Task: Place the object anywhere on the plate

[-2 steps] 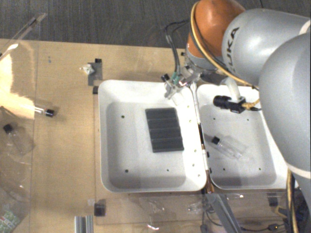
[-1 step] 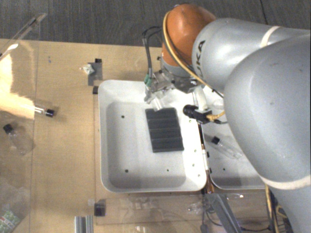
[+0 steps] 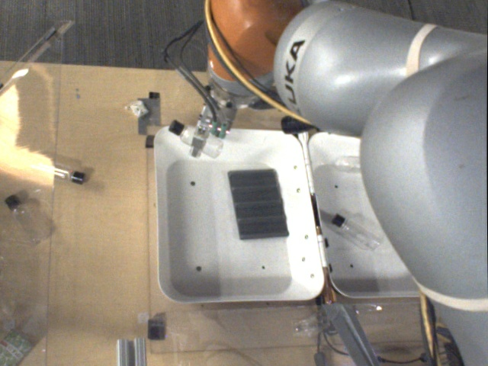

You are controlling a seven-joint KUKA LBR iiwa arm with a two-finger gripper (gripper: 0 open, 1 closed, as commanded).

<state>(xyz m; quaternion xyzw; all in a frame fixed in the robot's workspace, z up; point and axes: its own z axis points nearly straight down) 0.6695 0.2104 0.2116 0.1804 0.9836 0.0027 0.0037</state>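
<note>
The plate [image 3: 259, 203] is a dark ribbed rectangle lying flat in the middle of the left bin [image 3: 177, 277]. My gripper [image 3: 204, 137] hangs over that bin's back left corner, up and to the left of the plate. A clear vial [image 3: 209, 146] with a black cap [image 3: 177, 127] lies crosswise between its fingers, cap end pointing left beyond the bin's rim. The vial is well clear of the plate.
A second clear vial [image 3: 355, 232] with a black cap lies in the right bin [image 3: 335, 280]. Further small vials [image 3: 72, 176] lie on the wooden bench to the left. Black fixtures [image 3: 150, 115] stand by the left bin's back corner. The arm's bulk covers the right side.
</note>
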